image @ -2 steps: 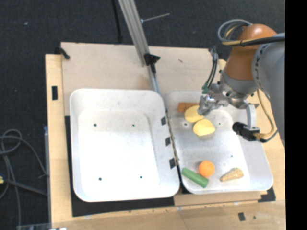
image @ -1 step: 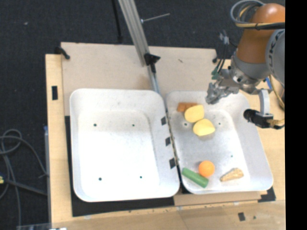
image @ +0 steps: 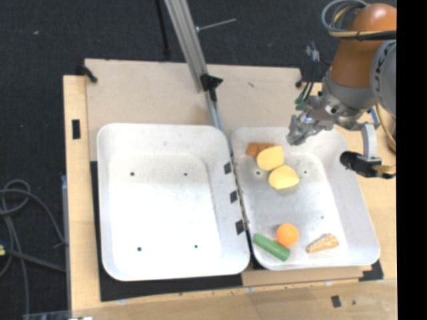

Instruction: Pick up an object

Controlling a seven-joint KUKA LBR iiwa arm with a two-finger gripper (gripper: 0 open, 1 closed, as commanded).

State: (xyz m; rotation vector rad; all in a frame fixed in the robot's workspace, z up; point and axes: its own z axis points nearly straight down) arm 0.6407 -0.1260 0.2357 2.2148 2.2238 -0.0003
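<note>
The right bin (image: 347, 205) holds several small objects. Two yellow lumps (image: 270, 158) (image: 283, 177) lie side by side near its back left, with an orange-brown piece (image: 255, 149) just behind them. An orange ball (image: 287, 234), a green cylinder (image: 271, 247) and a tan wedge (image: 323, 243) lie near the front edge. My gripper (image: 297, 133) hangs over the bin's back rim, right of the yellow lumps and apart from them. Nothing shows between its tips.
The left bin (image: 167, 199) sits beside the right one, sharing a middle divider. A slanted metal pole (image: 190, 42) rises behind the bins. Cables (image: 20, 205) lie on the floor at the far left.
</note>
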